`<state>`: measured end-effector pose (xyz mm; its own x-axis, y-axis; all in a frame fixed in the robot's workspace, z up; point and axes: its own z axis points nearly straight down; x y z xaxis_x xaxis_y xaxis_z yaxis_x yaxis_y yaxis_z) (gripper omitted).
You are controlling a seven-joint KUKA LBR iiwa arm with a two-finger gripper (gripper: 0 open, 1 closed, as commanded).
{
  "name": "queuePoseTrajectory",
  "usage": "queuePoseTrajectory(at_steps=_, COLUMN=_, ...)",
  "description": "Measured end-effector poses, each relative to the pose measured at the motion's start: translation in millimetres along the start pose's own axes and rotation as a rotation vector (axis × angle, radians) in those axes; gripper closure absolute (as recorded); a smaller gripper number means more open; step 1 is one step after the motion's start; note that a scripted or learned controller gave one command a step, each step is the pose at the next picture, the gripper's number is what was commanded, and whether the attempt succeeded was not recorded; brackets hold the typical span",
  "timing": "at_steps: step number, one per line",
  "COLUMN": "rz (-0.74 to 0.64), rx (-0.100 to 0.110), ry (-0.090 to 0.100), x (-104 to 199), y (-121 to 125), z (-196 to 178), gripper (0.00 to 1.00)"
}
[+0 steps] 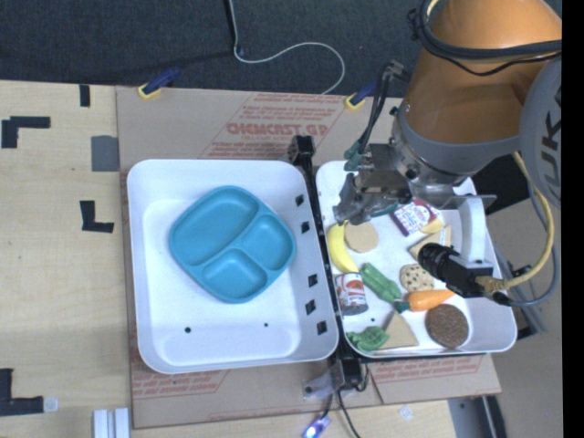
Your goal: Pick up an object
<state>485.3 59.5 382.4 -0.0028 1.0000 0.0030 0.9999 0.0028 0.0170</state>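
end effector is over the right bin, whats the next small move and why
Probably lower straight down: the end effector hovers at the upper end of the banana, beside the tan cookie, and nothing shows in its grip.

A blue divided plate [232,243] is lying tilted in the left white bin [155,336], which is sitting on a brown cardboard sheet [265,126] printed with red lettering. A white cable [274,57] is looping across the dark carpet [109,21] behind, and blue-and-yellow clamps [160,82] are gripping the cardboard's far edge.
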Motion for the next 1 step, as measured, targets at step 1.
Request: queuePoseTrajectory(at_steps=1, rz=0.008, rx=0.02, ry=-0.005, x=-52.0, y=-2.6, z=30.9, gripper=1.0)
